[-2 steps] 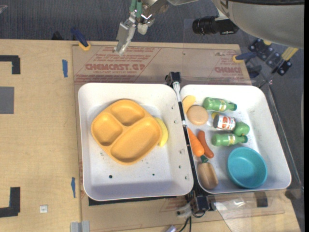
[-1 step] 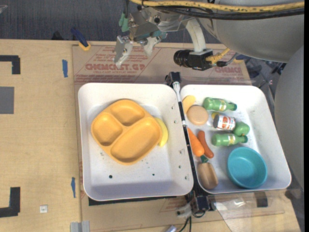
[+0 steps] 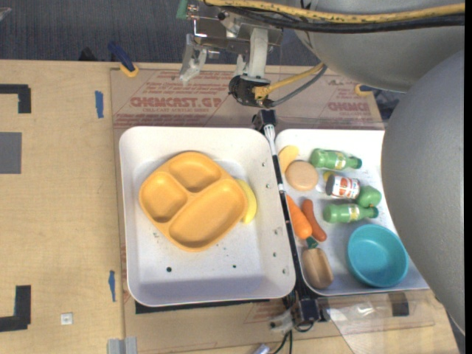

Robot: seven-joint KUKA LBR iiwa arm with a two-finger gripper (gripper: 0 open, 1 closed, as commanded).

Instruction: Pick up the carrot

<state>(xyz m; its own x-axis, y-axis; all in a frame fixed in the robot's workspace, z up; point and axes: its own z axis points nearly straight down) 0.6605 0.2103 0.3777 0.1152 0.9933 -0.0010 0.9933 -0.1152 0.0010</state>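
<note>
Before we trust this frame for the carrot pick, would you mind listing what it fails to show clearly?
- Tool: at the top of the camera view, tangled with cables; finger state unreadable.
- Carrot: its right side touches a second, redder piece, so its full outline is unclear.
- Yellow item: mostly under the orange divided plate.
- Right bin: far side covered by the grey arm.
- Can label: too small.

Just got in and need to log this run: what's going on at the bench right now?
A grey robot arm reaches in over two shallow white bins. Its pincer hangs above the bench behind the bins, with nothing visible between its fingers. The small orange carrot it is meant to pick up lies untouched in the right bin, beside green bottles and a teal bowl. The left bin holds a yellow divided plate.
</note>
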